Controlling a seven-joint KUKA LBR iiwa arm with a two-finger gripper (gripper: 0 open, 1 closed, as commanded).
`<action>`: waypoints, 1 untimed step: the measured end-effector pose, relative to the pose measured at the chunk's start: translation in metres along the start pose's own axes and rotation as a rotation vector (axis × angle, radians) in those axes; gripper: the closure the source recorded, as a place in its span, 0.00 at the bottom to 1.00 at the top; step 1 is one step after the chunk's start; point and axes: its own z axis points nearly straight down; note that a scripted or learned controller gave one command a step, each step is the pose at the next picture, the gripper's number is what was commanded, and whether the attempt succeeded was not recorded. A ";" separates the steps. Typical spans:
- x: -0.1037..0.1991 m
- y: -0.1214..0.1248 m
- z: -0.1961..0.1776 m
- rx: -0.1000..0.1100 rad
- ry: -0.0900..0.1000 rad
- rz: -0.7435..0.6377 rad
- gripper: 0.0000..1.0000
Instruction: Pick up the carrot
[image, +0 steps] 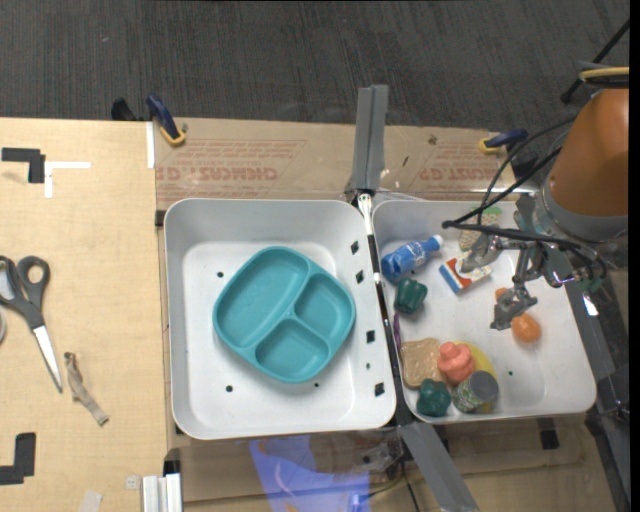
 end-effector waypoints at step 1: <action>-0.064 -0.053 0.036 0.002 -0.003 0.220 0.00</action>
